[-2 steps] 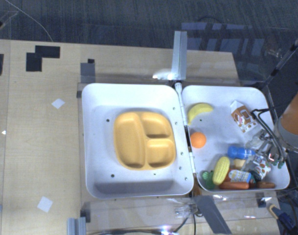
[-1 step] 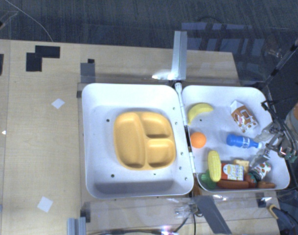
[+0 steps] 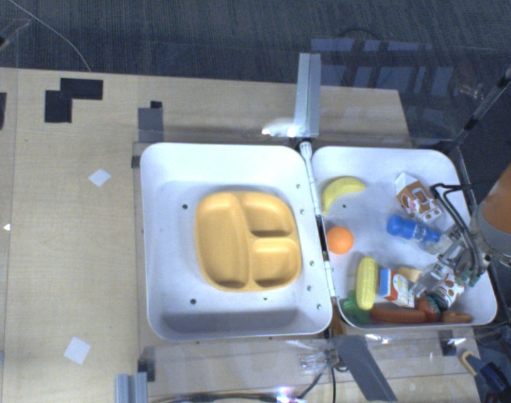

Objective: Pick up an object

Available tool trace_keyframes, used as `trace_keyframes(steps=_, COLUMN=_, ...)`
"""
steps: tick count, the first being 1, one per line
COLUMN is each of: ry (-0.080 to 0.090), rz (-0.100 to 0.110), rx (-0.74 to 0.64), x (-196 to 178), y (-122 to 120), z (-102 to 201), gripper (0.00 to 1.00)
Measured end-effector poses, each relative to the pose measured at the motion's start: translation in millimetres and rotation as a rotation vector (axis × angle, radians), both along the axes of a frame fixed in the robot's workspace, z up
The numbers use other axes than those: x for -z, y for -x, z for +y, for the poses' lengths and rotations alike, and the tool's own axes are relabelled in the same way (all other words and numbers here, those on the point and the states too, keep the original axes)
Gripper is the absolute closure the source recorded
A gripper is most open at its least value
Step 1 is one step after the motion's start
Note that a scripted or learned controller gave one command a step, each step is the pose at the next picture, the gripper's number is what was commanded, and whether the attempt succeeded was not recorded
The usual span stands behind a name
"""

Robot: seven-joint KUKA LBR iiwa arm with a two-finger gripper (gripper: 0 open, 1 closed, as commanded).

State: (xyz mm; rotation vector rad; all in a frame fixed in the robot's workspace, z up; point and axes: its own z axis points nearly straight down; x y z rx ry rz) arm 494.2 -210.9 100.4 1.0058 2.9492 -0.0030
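Candidate objects all lay in the right bin (image 3: 406, 154), in the lower right of the frame. Nearest the end effector (image 3: 453, 269): a small printed carton (image 3: 395, 285) and a red sausage-shaped toy (image 3: 404, 315), both just left of and below it, the sausage's long axis running left-right along the bin's lower wall. A corn cob (image 3: 366, 280) stood beyond the carton, long axis roughly up-down in frame. Further up-left: an orange ball (image 3: 340, 240), a banana (image 3: 342, 190). Above the end effector: a blue bottle (image 3: 413, 229) lying left-right, and a brown-and-white packet (image 3: 414, 198).

End effector sat low over the clutter at the bin's lower right corner, wrapped in cables; could not tell whether it was open or closed, nor whether anything was between its tips.

Arm (image 3: 503, 208) entered from the right edge. Left bin (image 3: 171, 225) held a yellow divided tray (image 3: 245, 240). Counter (image 3: 62, 267) lay beyond.

Judgement: the likeliest targets lay immediately left and down-frame of the tool.
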Motion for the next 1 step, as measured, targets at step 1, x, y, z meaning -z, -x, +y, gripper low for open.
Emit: trace_keyframes(steps=1, ry=-0.004, rz=0.0, rx=0.04, x=4.8, y=-79.5, z=4.3, gripper=0.0)
